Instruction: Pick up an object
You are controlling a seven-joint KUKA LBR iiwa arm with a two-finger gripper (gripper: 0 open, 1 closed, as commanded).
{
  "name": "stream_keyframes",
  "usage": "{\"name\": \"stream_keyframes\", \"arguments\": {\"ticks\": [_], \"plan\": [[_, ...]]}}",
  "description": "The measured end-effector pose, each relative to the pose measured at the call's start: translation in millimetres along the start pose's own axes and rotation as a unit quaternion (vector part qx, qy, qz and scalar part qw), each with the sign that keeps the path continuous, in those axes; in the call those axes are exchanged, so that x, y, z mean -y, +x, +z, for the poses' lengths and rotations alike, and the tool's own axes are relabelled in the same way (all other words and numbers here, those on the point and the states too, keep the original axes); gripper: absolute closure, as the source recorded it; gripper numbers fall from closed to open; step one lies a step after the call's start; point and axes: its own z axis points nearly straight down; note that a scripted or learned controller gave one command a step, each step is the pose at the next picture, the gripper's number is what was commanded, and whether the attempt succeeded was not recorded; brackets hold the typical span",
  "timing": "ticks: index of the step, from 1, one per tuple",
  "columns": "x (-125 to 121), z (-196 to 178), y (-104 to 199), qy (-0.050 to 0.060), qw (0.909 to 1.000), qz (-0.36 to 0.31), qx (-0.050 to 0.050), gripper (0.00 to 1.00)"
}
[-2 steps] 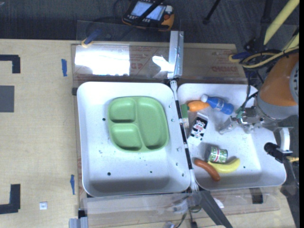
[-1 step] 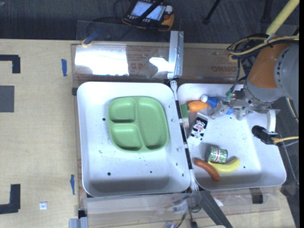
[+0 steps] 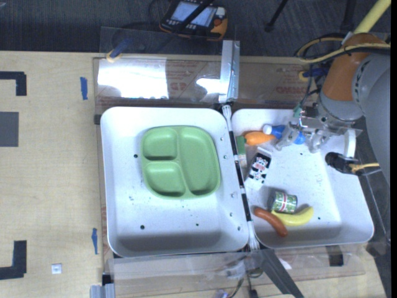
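My gripper [image 3: 300, 140] hangs over the back of the right bin [image 3: 347, 222], its two fingers spread apart and pointing down. Just left of it, partly under it, lies a blue bottle with a white cap [image 3: 275, 130]. An orange carrot-like piece [image 3: 255, 138] lies beside the bottle at the bin's back left. A small black-and-white box [image 3: 260, 167] sits in the middle left. Near the front lie a green can [image 3: 283, 200], a yellow banana [image 3: 296, 216] and a red sausage [image 3: 270, 220], all close together. Nothing is lifted.
The left bin [image 3: 118, 216] holds a green divided plate [image 3: 180, 160]. A ridge [image 3: 239, 179] separates the two bins. A clear panel [image 3: 161, 79] stands behind the left bin. The arm's grey body [image 3: 372, 98] fills the right side.
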Motion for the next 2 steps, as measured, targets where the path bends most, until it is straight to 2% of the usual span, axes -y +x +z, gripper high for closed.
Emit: {"name": "stream_keyframes", "arguments": {"ticks": [1, 2], "plan": [[5, 0, 24, -0.005, 0.9999, 0.007, 0.008, 0.00], [4, -11, 29, -0.007, 0.9999, 0.006, 0.005, 1.00]]}}
